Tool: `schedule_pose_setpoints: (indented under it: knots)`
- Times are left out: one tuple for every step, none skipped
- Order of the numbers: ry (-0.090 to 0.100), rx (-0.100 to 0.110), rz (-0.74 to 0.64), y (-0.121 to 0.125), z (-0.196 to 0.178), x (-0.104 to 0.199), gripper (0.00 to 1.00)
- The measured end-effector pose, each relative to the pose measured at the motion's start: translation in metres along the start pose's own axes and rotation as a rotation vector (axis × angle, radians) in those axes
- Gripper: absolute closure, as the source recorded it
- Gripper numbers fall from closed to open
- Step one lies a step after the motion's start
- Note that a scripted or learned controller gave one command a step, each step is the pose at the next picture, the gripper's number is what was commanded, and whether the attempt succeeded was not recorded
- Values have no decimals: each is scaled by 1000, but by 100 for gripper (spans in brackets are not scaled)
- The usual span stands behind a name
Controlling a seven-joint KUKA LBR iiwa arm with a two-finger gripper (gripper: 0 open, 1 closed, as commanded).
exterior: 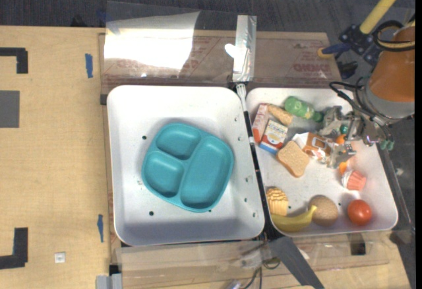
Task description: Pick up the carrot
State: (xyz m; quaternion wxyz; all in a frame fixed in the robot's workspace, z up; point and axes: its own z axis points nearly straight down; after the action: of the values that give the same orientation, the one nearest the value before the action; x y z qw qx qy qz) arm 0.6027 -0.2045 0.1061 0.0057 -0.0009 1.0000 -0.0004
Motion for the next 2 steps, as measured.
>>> schedule_pose_setpoints:
  knots:
    - [0,1,-57,16,16,56,0]
    - [-14,5,-60,17,3,51,100]
